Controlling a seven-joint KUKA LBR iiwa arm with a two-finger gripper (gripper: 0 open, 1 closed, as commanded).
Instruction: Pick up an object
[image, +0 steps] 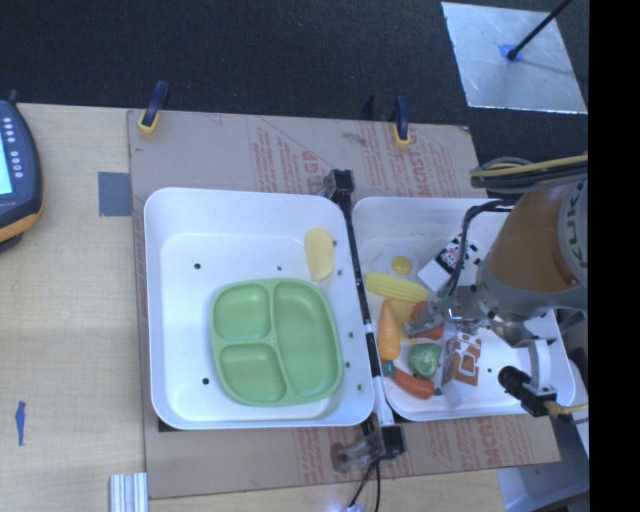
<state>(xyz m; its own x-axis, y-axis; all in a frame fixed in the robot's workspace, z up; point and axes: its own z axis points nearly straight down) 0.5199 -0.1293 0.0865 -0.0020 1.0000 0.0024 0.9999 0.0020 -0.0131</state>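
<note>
The right bin (400, 225) holds a pile of toy food: a yellow corn cob (398, 289), an orange piece (388, 331), a green round item (425, 359), a red-orange carrot (412, 383) and a brown-and-white packet (462, 359). My gripper (432, 318) reaches down into this pile from the right, just below the corn and above the green item. The wrist hides how its fingers stand. A pale yellow piece (319, 252) lies in the left bin (180, 230) near its right wall.
A green three-compartment plate (275, 342) sits in the left bin. A small yellow disc (401, 265) lies at the back of the right bin. A black-and-white card (452, 255) sits near the arm. A pendant (15, 170) rests at far left.
</note>
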